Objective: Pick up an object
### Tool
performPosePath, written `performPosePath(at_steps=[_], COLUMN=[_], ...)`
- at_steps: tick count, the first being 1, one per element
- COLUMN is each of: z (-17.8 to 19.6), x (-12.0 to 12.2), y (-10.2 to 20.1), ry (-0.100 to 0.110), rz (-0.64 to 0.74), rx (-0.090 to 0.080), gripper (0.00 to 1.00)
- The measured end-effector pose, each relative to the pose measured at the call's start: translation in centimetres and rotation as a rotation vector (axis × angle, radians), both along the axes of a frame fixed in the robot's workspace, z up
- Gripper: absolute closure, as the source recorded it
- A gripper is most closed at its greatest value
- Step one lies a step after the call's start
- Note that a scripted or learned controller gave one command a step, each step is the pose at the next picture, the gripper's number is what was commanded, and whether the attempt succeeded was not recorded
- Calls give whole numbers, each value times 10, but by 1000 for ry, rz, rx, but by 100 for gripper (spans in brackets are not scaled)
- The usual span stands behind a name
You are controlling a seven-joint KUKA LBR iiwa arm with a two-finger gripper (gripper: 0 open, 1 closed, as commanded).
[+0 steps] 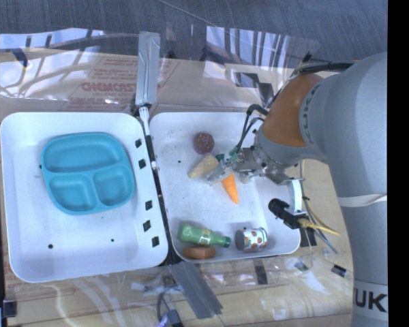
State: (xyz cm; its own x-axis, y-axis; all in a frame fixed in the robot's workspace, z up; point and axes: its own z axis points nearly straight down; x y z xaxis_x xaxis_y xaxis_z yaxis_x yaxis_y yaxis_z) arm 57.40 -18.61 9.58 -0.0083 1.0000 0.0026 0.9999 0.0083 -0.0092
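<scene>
Gripper (pixel 230 166) is hanging low in the right bin (pixel 170 182), with its tip just above the wide end of the orange carrot (pixel 231 189) and close beside the pale wedge (pixel 204 166); whether it is released or clenched on anything cannot be told from this slanted overhead view, since the wrist is covering the tip. Carrot, the likeliest target by position, is lying flat on the bin floor, narrow end pointing toward the near wall. Judging it to be a light, rigid toy piece with a smooth, tapered body, so probably slippery: a hold across the thick end looks safer than one near the point, where it could squirt out. The wedge is touching or nearly touching the gripper's left side and may be getting in the way of a clean closure. Farther out in the same bin: a dark red round piece (pixel 204 142) toward the far wall, and along the near wall a green bottle (pixel 202 236), a brown flat piece (pixel 199 253) and a small printed can (pixel 251 238) on its side. Floor is smooth white plastic, so objects are likely sliding easily if nudged. Left bin (pixel 13 203) is holding a blue divided tray (pixel 88 171), well apart from the work.
</scene>
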Motion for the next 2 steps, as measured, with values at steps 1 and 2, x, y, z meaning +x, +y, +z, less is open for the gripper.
performPosePath(at_steps=[1,2], z=[13,150], x=[2,44], y=[-1,71], ry=[-5,-18], rz=[4,4], rx=[-2,-1], gripper=[100,100])
